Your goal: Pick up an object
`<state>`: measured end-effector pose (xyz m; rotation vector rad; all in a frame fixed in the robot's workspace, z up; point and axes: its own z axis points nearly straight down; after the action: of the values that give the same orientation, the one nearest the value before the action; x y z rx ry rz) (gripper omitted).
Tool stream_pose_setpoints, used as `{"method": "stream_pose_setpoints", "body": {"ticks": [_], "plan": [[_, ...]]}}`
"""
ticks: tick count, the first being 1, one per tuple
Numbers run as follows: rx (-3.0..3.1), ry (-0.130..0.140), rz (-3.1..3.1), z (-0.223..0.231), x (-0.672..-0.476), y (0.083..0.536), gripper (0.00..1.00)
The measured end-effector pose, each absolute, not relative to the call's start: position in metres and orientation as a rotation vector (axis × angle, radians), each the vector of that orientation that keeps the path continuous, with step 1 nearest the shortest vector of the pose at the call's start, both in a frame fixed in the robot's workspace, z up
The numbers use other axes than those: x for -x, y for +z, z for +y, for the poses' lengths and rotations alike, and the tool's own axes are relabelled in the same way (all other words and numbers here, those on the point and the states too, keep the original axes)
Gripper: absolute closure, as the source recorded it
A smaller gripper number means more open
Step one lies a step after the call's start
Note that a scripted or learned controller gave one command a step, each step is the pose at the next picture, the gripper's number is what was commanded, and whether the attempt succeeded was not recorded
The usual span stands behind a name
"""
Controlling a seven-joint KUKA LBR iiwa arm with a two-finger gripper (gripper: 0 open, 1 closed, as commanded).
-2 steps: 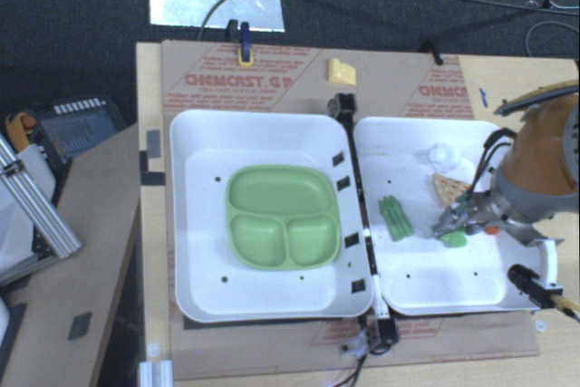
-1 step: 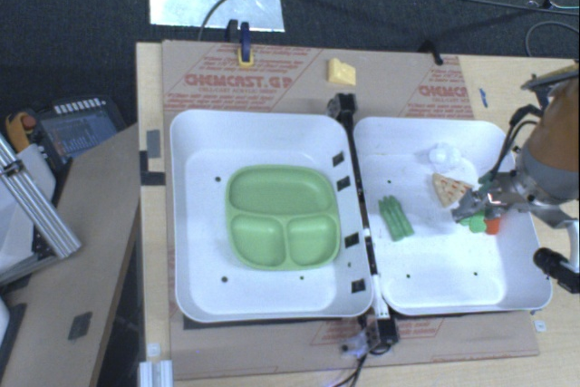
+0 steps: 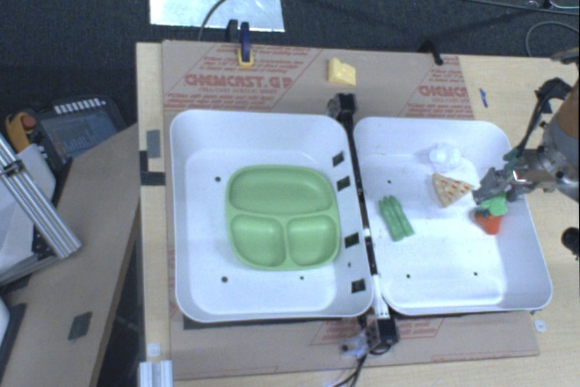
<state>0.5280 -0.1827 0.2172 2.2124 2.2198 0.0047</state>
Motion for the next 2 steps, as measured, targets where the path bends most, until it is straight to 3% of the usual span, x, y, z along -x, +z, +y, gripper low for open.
{"method": "stream_pose_setpoints", "body": {"ticks": [1,2], "plan": [[-2.213,0.004,2.223,-0.183,-0.529,0.255,1.00],[-2.210,0.004,2.232,-0.129,-0.536,0.259,1.00]]}}
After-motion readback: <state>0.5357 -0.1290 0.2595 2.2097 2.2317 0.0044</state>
